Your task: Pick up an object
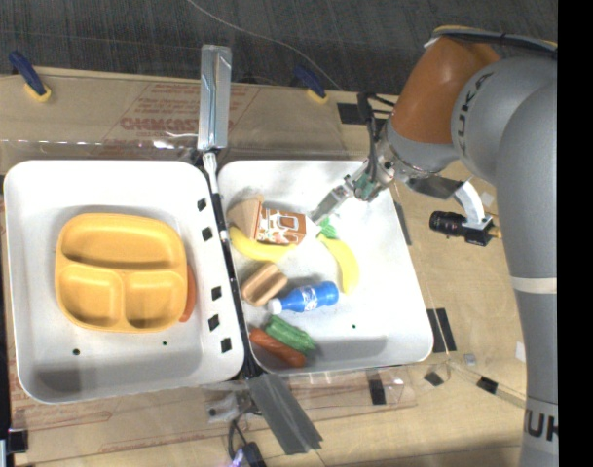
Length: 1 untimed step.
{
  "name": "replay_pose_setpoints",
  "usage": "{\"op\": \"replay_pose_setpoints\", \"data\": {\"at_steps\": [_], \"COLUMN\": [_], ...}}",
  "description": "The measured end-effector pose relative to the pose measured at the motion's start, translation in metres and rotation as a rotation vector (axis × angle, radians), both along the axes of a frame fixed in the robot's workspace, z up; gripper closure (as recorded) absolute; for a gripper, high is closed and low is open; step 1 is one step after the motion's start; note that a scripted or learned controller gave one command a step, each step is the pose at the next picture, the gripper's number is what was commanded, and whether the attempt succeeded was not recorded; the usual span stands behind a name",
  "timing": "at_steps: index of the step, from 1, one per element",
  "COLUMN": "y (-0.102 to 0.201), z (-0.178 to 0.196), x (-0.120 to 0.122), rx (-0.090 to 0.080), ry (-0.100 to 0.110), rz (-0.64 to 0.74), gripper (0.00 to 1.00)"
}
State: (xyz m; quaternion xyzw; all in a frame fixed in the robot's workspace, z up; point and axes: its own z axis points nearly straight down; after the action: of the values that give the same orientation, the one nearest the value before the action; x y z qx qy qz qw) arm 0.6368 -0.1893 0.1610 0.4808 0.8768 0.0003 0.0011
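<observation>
Grey arm with orange band comes in from the right, claw (333,202) low over the right bin (398,305), upper middle part. Too small and slanted to tell whether the claw is spread or closed; nothing visibly held in it. Its tip sits just above the top end of a yellow banana (343,259), which lies toward the bin's centre. Can't tell if tip and banana touch.

Right bin contents: a brown snack box (278,227) near the divider, a second banana (249,246) partly under it, a hot dog bun (264,283) below that, a blue bottle (307,298) lying on its side just beside the bun, a green vegetable (290,334) and an orange carrot-like piece (275,348) touching at the bottom edge.

Left bin (23,261) carries a yellow divided tray (121,270), flat, centred. Both bins sit side by side on the cardboard-covered counter (101,105).
</observation>
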Motion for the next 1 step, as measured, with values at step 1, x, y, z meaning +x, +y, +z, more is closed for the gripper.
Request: {"op": "replay_pose_setpoints", "data": {"at_steps": [1], "y": [0.0028], "z": [-0.0655], "x": [-0.0534], "rx": [-0.001], "ry": [-0.004], "rz": [0.159], "gripper": [0.00]}}
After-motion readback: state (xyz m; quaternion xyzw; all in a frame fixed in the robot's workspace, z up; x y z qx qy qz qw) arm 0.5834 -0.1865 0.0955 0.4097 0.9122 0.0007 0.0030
